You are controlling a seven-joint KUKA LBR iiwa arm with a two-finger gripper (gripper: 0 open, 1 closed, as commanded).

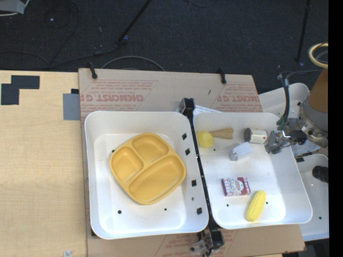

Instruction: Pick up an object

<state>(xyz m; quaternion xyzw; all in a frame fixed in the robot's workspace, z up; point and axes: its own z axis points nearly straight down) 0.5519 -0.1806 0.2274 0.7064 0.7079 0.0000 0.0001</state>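
- One gripper [280, 141] hangs at the right rim of the right bin [300, 194], and its jaws are too small and cluttered in this view to say whether they stand open or closed; nothing can be seen between them.
- Nearest to it lies a small white and dark cylinder [255, 136], just to its left on the bin floor, with a grey block [240, 151] a little further left and lower.
- Since the task names no particular thing, any of these would serve; the cylinder looks the shortest reach, though on its side it would probably roll if nudged.
- A sound approach would be to come straight down over the chosen piece, with the fingers set across its narrow side, so that neither neighbour is pushed.
- The grey block seems the steadier choice, with flat faces, but it sits close to the cylinder, so the fingers need room between the two.
- Further out, a tan stick-like piece [221, 134] touches a yellow lump [204, 139] near the divider.
- A red and white packet [236, 186] lies flat in mid-bin, likely hard to get fingers under.
- A toy corn cob [255, 205] rests near the front, well apart from the rest and easy to straddle.
- The left bin [102, 197] holds a yellow divided plate [148, 167], too broad for these fingers by the look of it.
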